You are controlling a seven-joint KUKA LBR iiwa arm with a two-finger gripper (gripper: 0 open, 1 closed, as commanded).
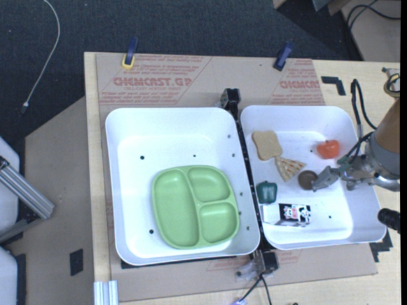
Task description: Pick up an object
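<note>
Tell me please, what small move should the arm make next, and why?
Probably a short shift toward the brown round piece, then down. The gripper sits in the right bin just beside that piece and nothing shows between its fingers, so this is the nearest thing to pick.

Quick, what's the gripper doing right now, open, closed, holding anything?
Gripper: in the right bin, beside the small brown round object; whether it is open or shut cannot be told, and nothing visibly sits in it.
</note>
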